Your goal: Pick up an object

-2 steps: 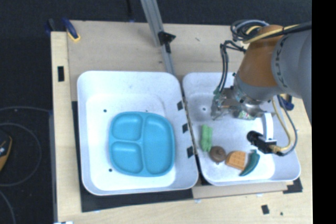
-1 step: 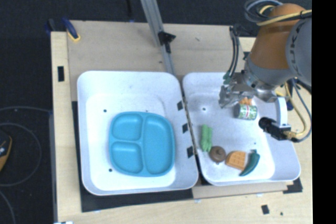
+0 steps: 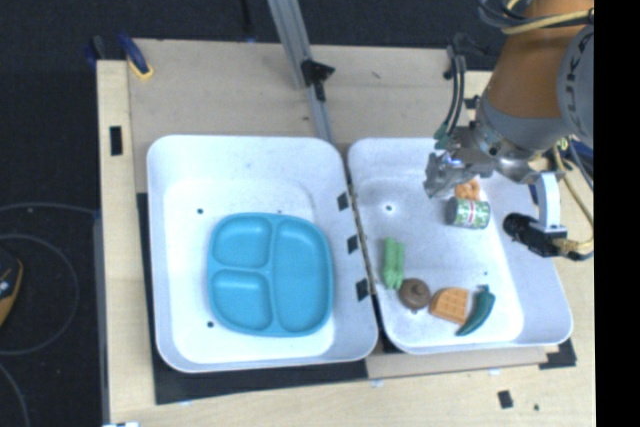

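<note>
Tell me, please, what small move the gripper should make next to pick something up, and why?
Probably a short descent. The gripper hangs at the far side of the right white bin, beside the small green-and-white can lying on its side and an orange piece above it. Nothing visibly sits between its fingers.

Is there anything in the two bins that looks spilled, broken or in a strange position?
Nothing stands out. The light blue divided plastic tray lies flat in the left white bin. In the right white bin, the small green-labelled can lies on its side below the gripper; the other toys look intact.
</note>
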